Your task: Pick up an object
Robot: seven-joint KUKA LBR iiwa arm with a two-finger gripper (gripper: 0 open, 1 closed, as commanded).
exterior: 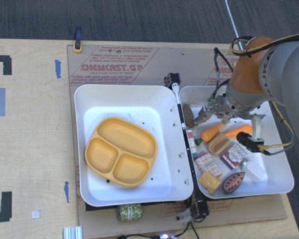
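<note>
yellow plate (pixel 120 152): a three-compartment plastic dish lay in the left bin (pixel 84 101); stiff, light and wide, judged awkward for a two-finger grip except at its rim.
divider: a dark bar (pixel 181 114) ran between the two bins.
right bin (pixel 284 180): it held the clutter the task draws from, with the arm over its upper half.
brown piece (pixel 188 115): lay at the bin's left wall, small and smooth.
carrot (pixel 211 132): an orange toy, probably hard plastic, light and slippery; best taken across its narrow middle.
tan block (pixel 219 144): flat-sided, just beside the carrot, likely the surest hold.
yellow wedge (pixel 210 181): low in the bin, near a watermelon slice (pixel 233 182).
jaws (pixel 224 114): they hung low over the carrot; apart or together, i could not tell.
can (pixel 130 212): lay on the bench (pixel 30 133) below the left bin.
</note>
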